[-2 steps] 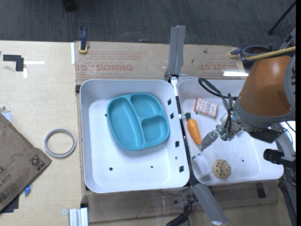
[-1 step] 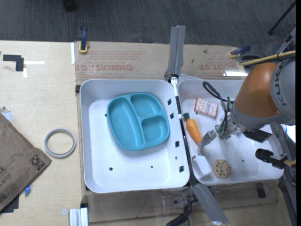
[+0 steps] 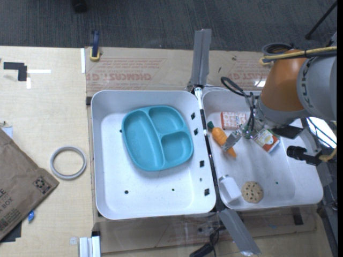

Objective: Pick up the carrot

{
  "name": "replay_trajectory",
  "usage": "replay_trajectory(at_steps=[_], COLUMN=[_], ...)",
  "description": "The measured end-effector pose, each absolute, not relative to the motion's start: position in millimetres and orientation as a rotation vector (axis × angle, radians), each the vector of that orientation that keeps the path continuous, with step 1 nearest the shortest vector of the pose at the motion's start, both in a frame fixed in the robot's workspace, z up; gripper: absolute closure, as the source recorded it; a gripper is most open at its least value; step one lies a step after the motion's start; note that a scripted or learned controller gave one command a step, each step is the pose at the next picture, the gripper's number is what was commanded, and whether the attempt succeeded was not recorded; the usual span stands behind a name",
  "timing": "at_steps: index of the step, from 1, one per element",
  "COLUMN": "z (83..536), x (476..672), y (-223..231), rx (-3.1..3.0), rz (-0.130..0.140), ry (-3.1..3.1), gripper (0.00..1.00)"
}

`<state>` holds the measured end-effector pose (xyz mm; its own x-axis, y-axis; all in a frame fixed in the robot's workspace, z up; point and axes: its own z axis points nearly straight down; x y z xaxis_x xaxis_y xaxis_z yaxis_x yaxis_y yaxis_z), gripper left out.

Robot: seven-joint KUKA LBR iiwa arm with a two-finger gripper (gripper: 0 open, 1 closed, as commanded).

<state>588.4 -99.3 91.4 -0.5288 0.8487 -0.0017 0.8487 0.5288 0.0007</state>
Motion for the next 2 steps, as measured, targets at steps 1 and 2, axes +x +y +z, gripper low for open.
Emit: replay_trajectory(at_steps=[1, 2], z=[100, 191], x=[588.8, 624.0], y=[-100, -67], rx=[1.525, 1.937], rz=[0.0, -0.002], ry=[2.743, 2.471], gripper=[1.0, 1.0])
